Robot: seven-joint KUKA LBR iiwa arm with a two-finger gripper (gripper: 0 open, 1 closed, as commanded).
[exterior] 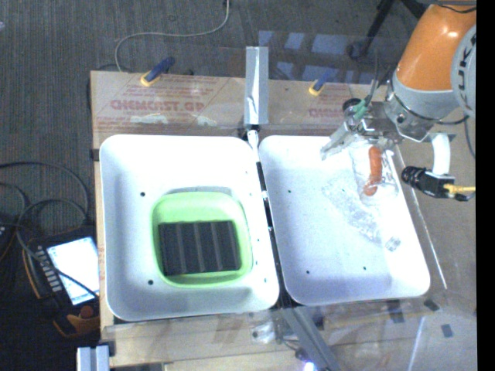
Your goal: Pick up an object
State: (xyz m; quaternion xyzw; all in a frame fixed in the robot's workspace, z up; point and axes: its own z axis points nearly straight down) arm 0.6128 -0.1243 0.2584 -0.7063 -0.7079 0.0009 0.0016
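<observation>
Bag hanging clamped in jaws, over right bin

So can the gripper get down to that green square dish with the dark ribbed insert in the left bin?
Probably yes. The green square dish lies open in the left bin with nothing over it; the gripper is above the right bin, so it must cross the divider.
</observation>
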